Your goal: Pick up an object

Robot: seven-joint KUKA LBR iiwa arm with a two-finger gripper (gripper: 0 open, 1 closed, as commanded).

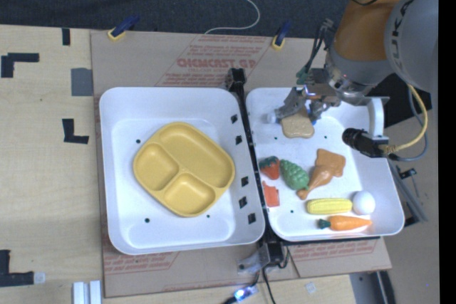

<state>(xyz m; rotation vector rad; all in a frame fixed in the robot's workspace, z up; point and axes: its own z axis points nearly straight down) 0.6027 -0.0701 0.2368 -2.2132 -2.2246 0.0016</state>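
The pick is not yet made: every toy food item lies on the floor of the right bin (377,174), the nearest candidate — a tan bread slice (297,127) — resting at the bin's far end directly beneath the gripper (305,105). The grey arm, its orange band (367,18) uppermost, reaches in from the right and points the gripper down over the slice — whether its jaws are open or closed cannot be told.

gripper (302,105) over bread slice (297,127), right bin (381,185)
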